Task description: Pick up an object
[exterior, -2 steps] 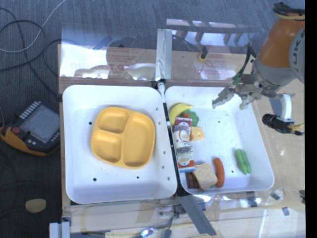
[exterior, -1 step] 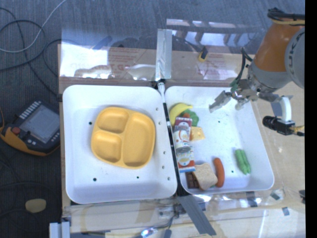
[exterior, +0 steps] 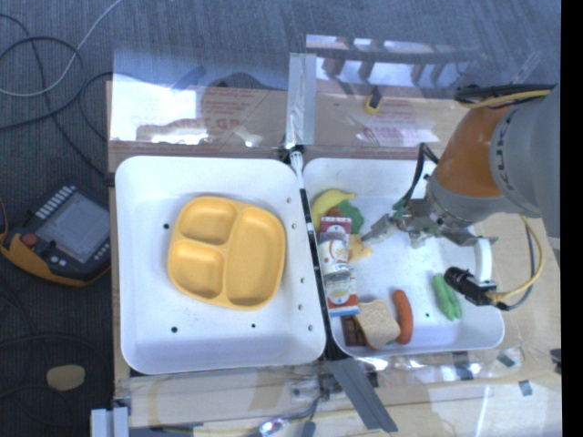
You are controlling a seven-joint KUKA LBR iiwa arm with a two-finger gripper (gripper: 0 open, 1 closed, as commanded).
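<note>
- I am reaching in from the right with my arm [exterior: 510,153], its orange band sitting above the wrist, over the right bin [exterior: 474,335].
- My pincer [exterior: 387,226] is hanging low over the upper middle of that bin, pointing left toward the pile of toy food along the bin's left wall.
- I cannot tell whether it is open or closed; the tip is too small and blurred, and I am seeing nothing clearly held in it.
- The banana [exterior: 330,200] is lying at the bin's upper left: yellow, curved, short, just beside the divider.
- The green piece [exterior: 352,215] is sitting right below and to the right of the banana, touching it, leafy-looking and dark green.
- The carton [exterior: 335,267] is lying flat along the left wall, a long white and red box with printing on it.
- The bread [exterior: 378,322] is resting at the bottom left, a tan, squarish slice, with a dark brown piece just to its left.
- The sausage [exterior: 402,315] is lying just right of the bread, orange-red and slim, roughly upright in the view.
- The bean pod [exterior: 446,297] is lying toward the lower right, bright green, partly under my cabling.
- The yellow tray [exterior: 226,251], with three compartments, is sitting in the left bin [exterior: 146,335].
</note>
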